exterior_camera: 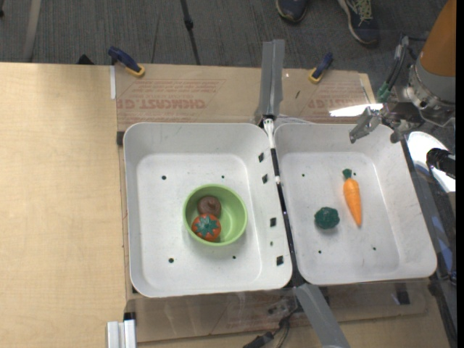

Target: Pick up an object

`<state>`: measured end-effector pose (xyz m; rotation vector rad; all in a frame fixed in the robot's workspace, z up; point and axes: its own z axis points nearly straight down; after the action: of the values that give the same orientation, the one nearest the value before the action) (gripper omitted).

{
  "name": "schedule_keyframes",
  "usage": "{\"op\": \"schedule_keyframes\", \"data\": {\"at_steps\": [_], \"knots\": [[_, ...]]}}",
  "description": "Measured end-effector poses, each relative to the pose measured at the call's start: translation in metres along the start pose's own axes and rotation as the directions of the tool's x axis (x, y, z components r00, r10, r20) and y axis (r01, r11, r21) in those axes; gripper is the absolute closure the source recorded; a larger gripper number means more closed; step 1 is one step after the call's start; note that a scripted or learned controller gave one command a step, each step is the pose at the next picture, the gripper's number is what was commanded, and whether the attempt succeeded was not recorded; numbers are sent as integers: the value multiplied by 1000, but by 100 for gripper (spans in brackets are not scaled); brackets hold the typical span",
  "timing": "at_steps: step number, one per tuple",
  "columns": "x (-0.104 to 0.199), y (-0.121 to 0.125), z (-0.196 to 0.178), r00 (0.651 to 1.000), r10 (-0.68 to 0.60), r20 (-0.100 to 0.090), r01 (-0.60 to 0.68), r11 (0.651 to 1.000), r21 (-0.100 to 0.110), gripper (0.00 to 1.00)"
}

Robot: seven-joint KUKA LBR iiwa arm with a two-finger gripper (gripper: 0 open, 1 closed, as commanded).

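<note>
Reaches in from the right edge of the camera view, high in the picture. Grey arm with an orange band above the wrist, cut off by the frame. Pincer (pixel 375 125) at the end of a cluttered grey wrist, pointing left and slightly down. 1 slim finger (pixel 360 131) juts out; state of the 2 fingers unclear.
</note>
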<state>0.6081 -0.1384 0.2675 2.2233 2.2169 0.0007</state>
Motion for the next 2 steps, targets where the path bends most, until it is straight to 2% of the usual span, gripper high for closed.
{"op": "schedule_keyframes", "data": {"at_steps": [1,2], "knots": [[97,-3,-8,988,155,1,-155,988,3,0],[204,50,-13,994,109,0,-109,994,4,0]]}}
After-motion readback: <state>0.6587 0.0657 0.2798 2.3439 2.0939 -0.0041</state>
